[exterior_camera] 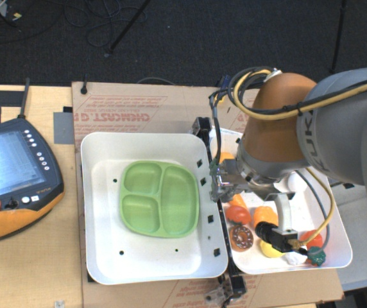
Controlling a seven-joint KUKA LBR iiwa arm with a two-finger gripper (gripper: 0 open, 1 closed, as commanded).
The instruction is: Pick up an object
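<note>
A grey KUKA arm (337, 127), its orange band (276, 124) bulking over the scene, reaches in from the right and bends down over the right bin (341, 252). The left bin (100, 172) lies alongside it, their walls touching, both on a printed cardboard sheet (126, 111) on the bench (17, 104). A teach pendant (13, 172) with a lit screen and an orange underside sits on the bench at far left, well apart from the bins.

A green divided plate (158, 197) lies flat in the middle of the left bin.

The gripper (224, 186) hangs low at the left wall of the right bin, and whether it is open or closed cannot be told from this angle. The pickable pieces all lie in the right bin, near its front. An orange-red piece (237, 209) sits just below the gripper, with a second orange piece (264, 214) to its right. A brown sprinkled doughnut (241, 237) rests just nearer the camera, by the left wall. A yellow piece (270, 251) lies to the doughnut's right, a red-orange piece (314, 239) further right, and a small green piece (317, 257) sits at the near right corner. Nothing can be seen in the gripper's hold.
</note>
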